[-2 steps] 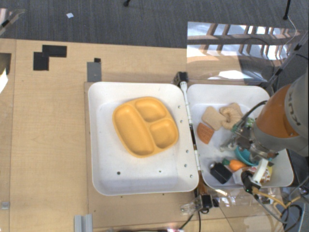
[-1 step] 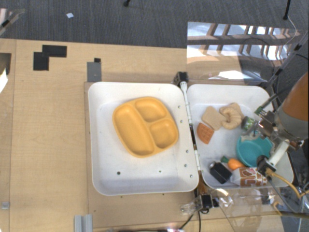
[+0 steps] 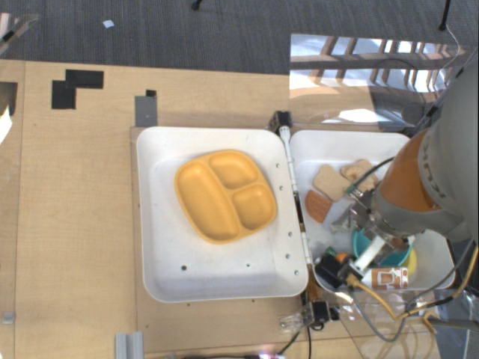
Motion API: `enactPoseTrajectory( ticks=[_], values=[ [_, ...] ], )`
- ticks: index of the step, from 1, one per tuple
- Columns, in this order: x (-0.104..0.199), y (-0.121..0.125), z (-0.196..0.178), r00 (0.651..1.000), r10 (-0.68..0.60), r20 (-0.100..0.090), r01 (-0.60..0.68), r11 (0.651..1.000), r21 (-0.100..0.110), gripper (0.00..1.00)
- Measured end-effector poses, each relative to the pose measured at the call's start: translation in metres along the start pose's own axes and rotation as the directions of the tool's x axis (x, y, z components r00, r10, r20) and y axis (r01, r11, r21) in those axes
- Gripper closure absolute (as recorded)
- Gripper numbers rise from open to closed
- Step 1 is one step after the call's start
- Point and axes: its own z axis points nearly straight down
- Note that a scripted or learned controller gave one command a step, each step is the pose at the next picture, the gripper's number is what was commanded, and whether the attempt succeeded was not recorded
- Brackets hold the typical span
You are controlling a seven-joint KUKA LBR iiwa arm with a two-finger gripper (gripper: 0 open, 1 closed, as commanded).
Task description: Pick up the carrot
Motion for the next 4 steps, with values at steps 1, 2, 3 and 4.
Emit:
enactPoseTrajectory(
  ticks=[1, 2, 3, 4],
  values=[
    [0.056, -0.052, -0.151, 0.998, -0.061, -0.008, 0.061, 0.998, -0.002, 0.0],
    [0.023, -0.027, -0.082, 0.987, -0.162, 0.008, 0.162, 0.987, 0.007, 0.0],
    [0.0, 0.002, 0.011, 0.999, 0.048, -0.004, -0.048, 0.999, -0.002, 0.0],
    [0.001, 0.0, 0.011, 1.0, -0.006, -0.001, 0.006, 1.0, -0.006, 0.0]
  ],
)
